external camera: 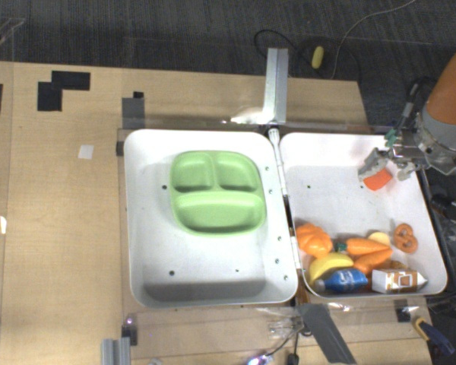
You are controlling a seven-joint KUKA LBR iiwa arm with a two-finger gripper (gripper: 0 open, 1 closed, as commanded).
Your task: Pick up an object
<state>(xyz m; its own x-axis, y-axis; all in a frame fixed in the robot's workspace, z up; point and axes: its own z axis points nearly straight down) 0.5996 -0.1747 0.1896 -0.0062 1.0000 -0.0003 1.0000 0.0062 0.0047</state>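
claw [386, 167] hangs over the right bin's [327, 204] far corner, clamped on a small orange block [377, 179] that sits directly under its fingers, with the toy-food pile [357, 261] well below.

A small orange-red block [377, 179] sits between the claw's [388, 166] fingers. It hangs over the right bin's [327, 204] far right part.

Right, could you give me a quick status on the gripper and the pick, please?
Gripper over right bin's far corner, an orange block at its fingers. Grasp unconfirmed. Other toys heaped along bin's near edge, well apart. Green tray in left bin.
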